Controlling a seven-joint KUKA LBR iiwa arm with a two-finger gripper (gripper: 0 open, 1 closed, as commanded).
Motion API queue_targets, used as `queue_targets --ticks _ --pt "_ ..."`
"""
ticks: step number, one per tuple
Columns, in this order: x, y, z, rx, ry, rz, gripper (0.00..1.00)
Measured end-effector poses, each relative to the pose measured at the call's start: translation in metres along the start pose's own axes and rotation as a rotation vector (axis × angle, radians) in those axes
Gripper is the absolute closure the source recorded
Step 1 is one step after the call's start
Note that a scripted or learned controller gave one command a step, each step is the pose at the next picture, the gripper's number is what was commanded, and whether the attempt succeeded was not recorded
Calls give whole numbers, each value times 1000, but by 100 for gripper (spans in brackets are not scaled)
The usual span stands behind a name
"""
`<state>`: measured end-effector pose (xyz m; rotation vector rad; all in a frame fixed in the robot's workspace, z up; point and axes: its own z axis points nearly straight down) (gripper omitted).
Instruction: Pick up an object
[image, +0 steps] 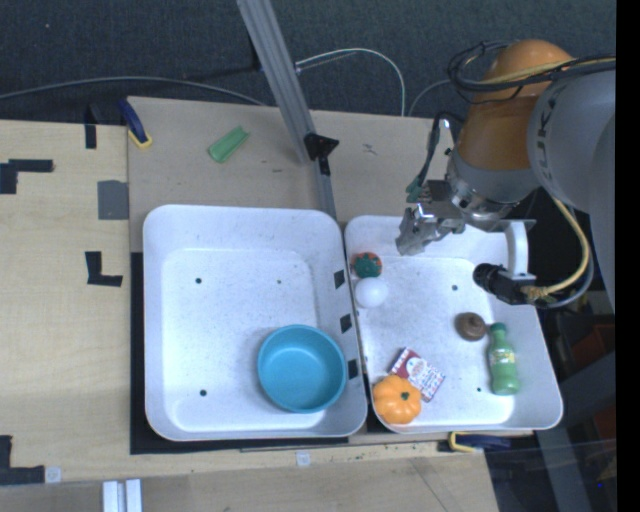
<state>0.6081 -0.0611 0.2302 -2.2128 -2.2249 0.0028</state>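
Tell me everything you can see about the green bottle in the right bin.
The green bottle is small, looks like translucent plastic, and has a pale label band around its middle. It lies on its side on the floor of the right bin, near the bin's right wall, with its narrower neck end toward the far side. A small brown round object sits close beside that end; contact can't be judged. The gripper is well away from it.
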Motion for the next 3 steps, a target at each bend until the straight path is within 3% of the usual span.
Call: queue_targets --ticks 3 --pt "152 -71 -2 0 1 -3 100"
